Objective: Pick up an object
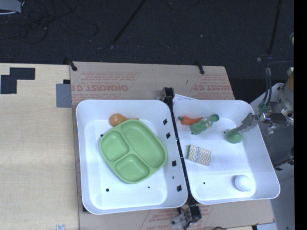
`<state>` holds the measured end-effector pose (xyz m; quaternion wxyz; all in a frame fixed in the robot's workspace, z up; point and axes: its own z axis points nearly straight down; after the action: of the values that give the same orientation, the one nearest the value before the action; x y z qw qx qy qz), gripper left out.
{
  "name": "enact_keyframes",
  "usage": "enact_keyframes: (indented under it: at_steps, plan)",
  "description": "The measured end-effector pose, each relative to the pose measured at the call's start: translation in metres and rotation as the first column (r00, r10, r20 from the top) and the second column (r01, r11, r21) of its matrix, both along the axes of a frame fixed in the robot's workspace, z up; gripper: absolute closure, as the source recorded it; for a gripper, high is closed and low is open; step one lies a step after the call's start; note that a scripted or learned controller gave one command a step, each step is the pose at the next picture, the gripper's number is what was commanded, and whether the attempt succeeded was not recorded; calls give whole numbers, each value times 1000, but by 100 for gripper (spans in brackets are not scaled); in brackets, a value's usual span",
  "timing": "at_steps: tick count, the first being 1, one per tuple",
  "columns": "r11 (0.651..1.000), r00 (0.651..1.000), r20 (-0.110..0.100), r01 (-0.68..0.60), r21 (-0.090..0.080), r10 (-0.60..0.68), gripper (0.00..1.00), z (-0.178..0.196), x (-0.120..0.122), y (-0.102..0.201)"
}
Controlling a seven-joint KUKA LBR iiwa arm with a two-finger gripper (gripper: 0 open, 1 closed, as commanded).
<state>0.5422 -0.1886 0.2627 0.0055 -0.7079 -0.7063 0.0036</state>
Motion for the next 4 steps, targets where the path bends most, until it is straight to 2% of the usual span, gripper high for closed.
enact_keyframes:
  at_steps: [1, 3, 4]
  plan:
    - [1000, 1000, 12, -2, -3, 2, 0, 6, 2, 0]
    - [1000, 1000, 4, -2, 0, 2, 0, -105, -18, -2]
    - [1000, 1000, 7, -3, 0, 3, 0, -150, -22, 4]
